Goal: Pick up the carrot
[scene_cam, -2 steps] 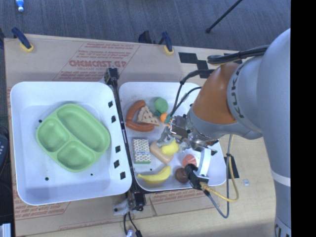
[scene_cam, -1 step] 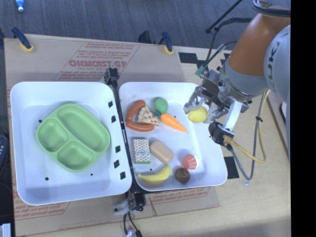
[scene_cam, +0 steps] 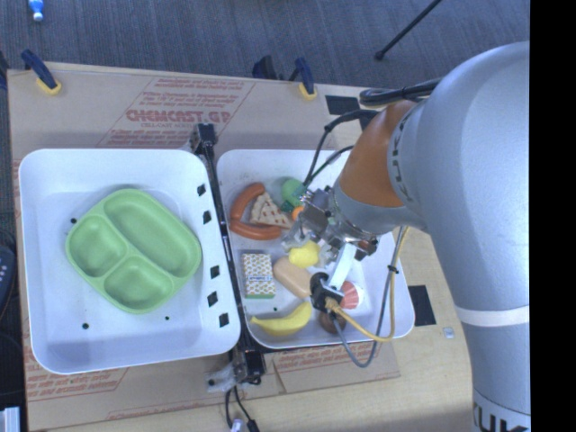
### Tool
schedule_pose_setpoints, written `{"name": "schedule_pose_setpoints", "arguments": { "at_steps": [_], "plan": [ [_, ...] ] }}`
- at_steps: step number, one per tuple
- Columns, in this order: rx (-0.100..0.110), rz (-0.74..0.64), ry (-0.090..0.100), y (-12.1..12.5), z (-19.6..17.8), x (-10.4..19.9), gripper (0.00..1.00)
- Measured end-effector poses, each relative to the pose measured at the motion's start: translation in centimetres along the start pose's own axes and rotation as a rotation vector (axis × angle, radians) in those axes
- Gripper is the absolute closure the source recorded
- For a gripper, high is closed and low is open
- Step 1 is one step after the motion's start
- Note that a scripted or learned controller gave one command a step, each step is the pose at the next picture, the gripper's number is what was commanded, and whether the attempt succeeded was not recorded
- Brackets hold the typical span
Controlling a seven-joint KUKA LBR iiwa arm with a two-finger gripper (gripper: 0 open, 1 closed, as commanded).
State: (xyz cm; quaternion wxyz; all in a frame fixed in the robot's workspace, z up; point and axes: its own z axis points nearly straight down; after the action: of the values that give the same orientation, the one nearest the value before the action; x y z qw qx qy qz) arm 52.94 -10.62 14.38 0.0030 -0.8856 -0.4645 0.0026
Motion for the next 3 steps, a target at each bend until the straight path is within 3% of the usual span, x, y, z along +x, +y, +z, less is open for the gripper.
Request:
{"name": "schedule_pose_setpoints", "arguments": {
  "at_steps": [1,2,3],
  "plan": [
    [-0.005,-0.068,0.001,2.1,-13.8,1.4,1.00],
    [-0.002,-0.566,-0.001,-0.7,-2.3,0.3,1.00],
    [-0.003,-0.566,-0.001,-0.7,-2.3,0.3,0.00]
  ]
}}
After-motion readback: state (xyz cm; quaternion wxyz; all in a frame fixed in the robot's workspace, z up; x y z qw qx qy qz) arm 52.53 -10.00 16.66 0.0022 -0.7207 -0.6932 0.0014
